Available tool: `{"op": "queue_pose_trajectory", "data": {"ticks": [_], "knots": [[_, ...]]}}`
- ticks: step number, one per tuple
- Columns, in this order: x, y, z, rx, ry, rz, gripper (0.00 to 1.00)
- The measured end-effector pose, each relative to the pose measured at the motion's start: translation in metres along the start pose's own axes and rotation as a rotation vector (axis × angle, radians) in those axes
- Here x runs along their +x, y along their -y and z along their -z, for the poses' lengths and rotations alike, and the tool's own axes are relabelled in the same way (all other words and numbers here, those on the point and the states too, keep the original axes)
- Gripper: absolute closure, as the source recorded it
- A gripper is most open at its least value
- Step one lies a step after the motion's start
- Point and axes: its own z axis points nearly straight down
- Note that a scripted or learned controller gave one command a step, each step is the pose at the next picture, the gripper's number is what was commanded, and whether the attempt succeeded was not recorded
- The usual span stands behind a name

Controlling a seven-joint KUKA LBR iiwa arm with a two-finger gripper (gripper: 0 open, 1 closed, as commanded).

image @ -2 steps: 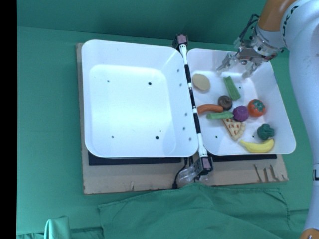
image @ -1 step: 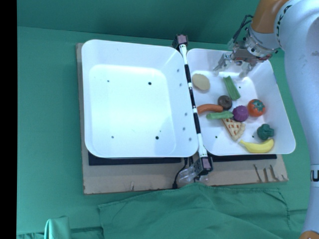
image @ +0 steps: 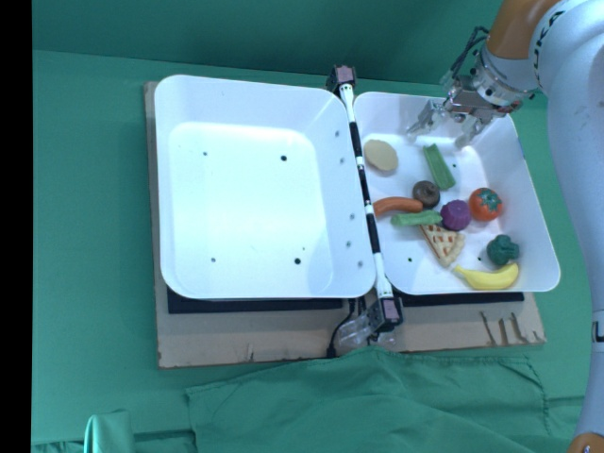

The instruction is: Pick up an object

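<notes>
Loose folds of green cloth [image: 377,404] lie nearest the viewer along the bottom of the frame, just below the brown cardboard sheet [image: 236,347] on the desk that carries both bins. Above it, the shallow white plastic bin on the left [image: 179,111] takes up the middle of the frame, and the shallow white plastic bin on the right [image: 538,253] holds a scatter of small toy foods.

At the upper right the grey arm's two-finger tool [image: 444,124] hangs with its fingers spread apart and nothing between them, over the top of the right bin. Just below it, toward the centre of that bin, lies the long flat green toy bean pod [image: 438,165], probably the likeliest thing to pick. It looks light and stiff, moulded plastic by the sheen, so slippery; taking it across its narrow width near the middle should give the best hold, with a pinch at either end likely to let it swing out.

Left of the pod sits a pale tan toy potato [image: 381,155]. Lower down are an orange toy carrot [image: 396,205], a purple round toy [image: 455,214], a red-orange toy tomato [image: 485,203], a tan waffle-patterned wedge [image: 443,243], a dark green toy broccoli [image: 502,249] and a yellow toy banana [image: 489,276], packed near one another.
</notes>
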Motion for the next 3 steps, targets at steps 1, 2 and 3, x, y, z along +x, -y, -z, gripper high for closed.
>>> {"op": "queue_pose_trajectory", "data": {"ticks": [1,2,3], "knots": [[0.0008,0.0,0.0002,0.0,0.003,0.002,0.0],[0.0007,-0.0001,0.0001,0.0,0.003,0.002,0.0],[0.0008,-0.0001,0.0,0.001,0.004,0.002,0.0]]}}
